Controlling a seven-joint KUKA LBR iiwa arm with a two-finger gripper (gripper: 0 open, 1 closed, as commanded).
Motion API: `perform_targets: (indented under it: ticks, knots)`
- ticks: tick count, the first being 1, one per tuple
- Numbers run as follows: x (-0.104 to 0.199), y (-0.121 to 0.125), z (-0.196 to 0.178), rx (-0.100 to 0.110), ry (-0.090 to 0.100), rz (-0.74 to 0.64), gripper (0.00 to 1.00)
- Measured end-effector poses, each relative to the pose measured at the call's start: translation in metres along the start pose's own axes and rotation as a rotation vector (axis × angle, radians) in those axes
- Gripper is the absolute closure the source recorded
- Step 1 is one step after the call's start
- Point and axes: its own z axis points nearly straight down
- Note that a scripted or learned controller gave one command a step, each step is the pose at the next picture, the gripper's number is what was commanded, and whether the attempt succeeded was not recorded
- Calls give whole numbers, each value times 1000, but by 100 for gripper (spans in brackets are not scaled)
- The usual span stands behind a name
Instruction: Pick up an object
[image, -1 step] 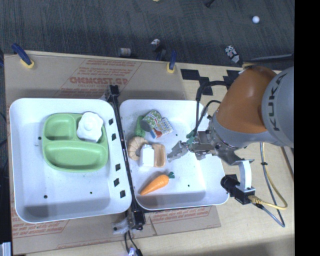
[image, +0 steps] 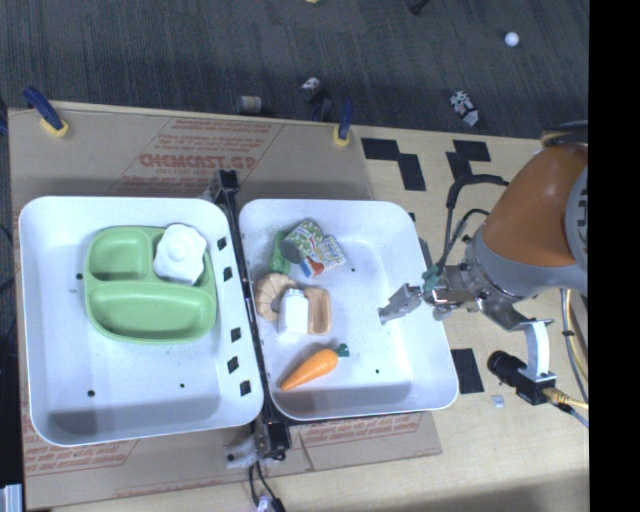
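Note:
My gripper (image: 400, 302) hangs over the right side of the right bin (image: 420, 385), and nothing shows in it. To its left in that bin lie a green and white snack packet (image: 312, 246), a tan pastry (image: 268, 290), a white block on a tan slice (image: 296, 313) and an orange toy carrot (image: 309, 368). The carrot is the closest of these, down and to the left of the gripper. The grey arm with its orange band (image: 535, 215) comes in from the right.
The left bin (image: 50, 400) holds a green divided plate (image: 150, 300) with a white lumpy object (image: 181, 251) in its upper right compartment. A black divider strip (image: 238, 300) runs between the bins. Cardboard covers the bench around them.

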Motion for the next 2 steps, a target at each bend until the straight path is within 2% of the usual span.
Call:
perform_targets:
  ticks: [2]
  knots:
    - [23,-6,-34,-2,0,-3,0]
